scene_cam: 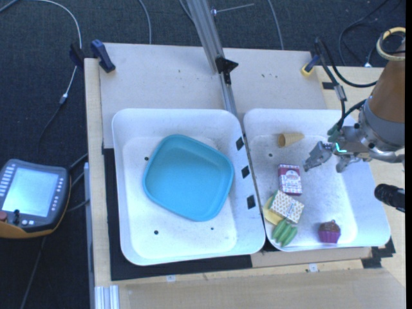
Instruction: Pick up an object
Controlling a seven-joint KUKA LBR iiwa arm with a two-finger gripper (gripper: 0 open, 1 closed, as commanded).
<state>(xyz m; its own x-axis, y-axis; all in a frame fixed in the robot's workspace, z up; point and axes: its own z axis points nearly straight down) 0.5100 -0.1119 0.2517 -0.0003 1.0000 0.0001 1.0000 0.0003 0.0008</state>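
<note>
The red box lies in the middle of the right bin, just above a checkered packet. The tool hangs above this bin, its fingers spread and holding nothing, right of an ice cream cone.

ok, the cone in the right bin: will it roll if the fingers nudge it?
Probably. The cone lies on its side on the smooth bin floor, so a nudge likely swings it in an arc. It looks small and light, and likely skids easily.
</note>
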